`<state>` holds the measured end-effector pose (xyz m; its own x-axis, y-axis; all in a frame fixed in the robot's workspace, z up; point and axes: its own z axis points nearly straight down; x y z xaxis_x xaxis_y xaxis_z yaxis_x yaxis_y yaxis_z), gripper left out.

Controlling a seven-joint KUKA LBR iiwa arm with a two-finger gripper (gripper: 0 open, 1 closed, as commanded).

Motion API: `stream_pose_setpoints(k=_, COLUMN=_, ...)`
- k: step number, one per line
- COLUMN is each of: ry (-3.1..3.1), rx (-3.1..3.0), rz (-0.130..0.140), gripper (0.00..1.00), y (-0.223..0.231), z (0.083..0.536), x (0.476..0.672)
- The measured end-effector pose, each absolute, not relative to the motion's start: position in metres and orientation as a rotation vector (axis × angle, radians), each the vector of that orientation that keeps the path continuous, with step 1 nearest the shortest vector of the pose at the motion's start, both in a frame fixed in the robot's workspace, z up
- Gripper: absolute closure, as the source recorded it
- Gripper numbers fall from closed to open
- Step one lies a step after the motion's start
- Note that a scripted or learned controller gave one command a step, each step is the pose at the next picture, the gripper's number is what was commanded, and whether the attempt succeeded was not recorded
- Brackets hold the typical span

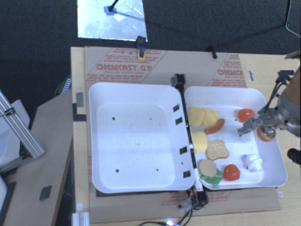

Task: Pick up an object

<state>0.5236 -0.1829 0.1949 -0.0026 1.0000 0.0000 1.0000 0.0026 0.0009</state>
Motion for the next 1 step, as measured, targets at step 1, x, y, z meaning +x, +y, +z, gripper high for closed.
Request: stream_pose_setpoints(k=1, ry=2.232, rx=2.206, rz=0.008, gripper=0.0, y=-0.1118, z=0.0808, x=0.5679)
